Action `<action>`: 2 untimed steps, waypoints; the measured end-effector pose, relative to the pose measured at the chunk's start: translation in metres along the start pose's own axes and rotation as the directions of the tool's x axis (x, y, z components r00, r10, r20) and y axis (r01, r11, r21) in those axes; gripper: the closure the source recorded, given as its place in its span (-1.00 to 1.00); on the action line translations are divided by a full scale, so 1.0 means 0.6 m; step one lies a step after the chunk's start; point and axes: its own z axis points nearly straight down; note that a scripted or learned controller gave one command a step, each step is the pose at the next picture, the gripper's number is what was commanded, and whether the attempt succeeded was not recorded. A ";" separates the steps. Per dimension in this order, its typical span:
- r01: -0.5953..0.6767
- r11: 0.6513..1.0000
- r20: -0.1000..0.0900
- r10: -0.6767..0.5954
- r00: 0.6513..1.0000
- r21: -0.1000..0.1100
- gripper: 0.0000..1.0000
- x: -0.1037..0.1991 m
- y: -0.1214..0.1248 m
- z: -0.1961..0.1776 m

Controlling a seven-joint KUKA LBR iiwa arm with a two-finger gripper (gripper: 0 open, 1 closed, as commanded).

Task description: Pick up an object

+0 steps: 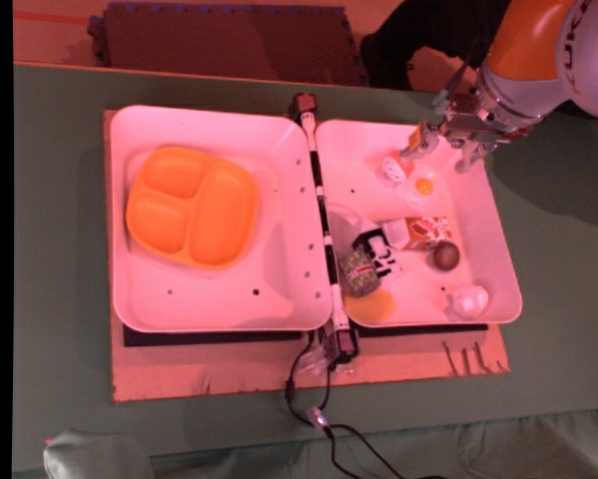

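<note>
Camera view: carton [422, 232] lies flat, long axis left-right; pincer [444, 154] open.

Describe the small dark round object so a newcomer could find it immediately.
Start at the right-hand white bin. Near its front right stands an orange-and-white carton; the dark brown ball lies just beside it. It is the only dark, round thing there.

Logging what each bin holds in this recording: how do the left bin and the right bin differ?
The left bin holds one large item, an orange divided tray, while the right bin holds several small items, among them a small carton, a dark round ball and a white crumpled lump. The gripper hangs over the right bin's far end, away from the left bin. Both are shallow, white and about equal in size.
</note>
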 end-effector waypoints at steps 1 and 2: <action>0.000 1.000 0.000 0.000 1.000 0.000 -1.00 0.000 0.000 0.000; -0.001 1.000 0.001 0.001 1.000 0.006 -1.00 -0.002 -0.011 0.099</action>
